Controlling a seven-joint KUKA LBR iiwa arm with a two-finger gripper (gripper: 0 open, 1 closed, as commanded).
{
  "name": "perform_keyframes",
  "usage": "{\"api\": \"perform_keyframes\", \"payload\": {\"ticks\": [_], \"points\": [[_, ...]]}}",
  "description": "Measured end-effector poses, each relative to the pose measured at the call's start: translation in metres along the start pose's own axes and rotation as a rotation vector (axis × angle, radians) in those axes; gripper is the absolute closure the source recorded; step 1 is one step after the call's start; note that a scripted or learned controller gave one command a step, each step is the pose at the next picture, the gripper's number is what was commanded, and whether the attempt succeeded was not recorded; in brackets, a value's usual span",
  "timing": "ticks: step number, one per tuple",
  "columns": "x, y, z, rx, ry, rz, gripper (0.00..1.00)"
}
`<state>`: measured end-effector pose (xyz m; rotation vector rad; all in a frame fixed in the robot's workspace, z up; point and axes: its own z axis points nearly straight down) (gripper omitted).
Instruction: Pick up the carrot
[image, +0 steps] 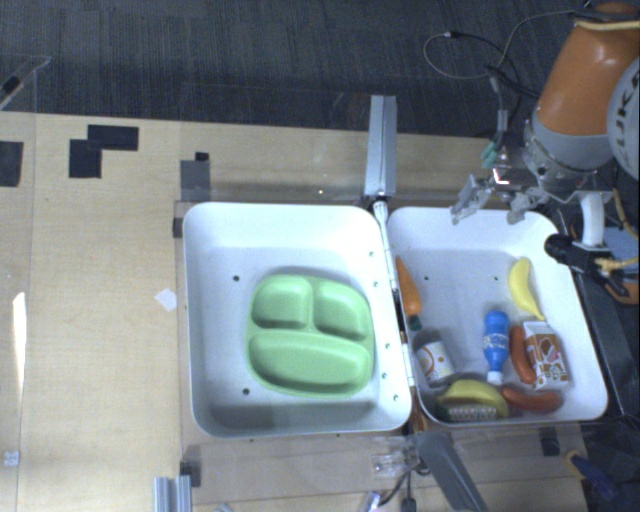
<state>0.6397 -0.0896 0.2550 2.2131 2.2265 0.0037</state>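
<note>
The carrot (407, 289) is a slim orange stick lying along the left wall of the right bin (450, 240), its tip pointing toward the back. My gripper (493, 200) hangs above the back rim of that bin, well to the right of and behind the carrot. Its two fingers (466, 201) are spread apart, with nothing between them.
The right bin also holds a small can (434, 360), a blue bottle (495, 345), two bananas (522, 286) (474, 394), sausages (531, 400) and a juice carton (546, 358). A green divided plate (310, 334) lies in the left bin (215, 300).
</note>
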Motion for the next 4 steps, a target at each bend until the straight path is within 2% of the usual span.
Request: {"api": "perform_keyframes", "payload": {"ticks": [1, 2, 3, 4], "points": [[-0.010, -0.039, 0.147, 0.000, 0.000, -0.101, 0.00], [-0.009, -0.037, 0.134, -0.007, 0.000, -0.103, 1.00], [0.029, -0.076, 0.069, -0.002, 0.000, 0.222, 1.00], [0.090, -0.086, 0.069, 0.001, 0.001, 0.540, 1.00]]}}
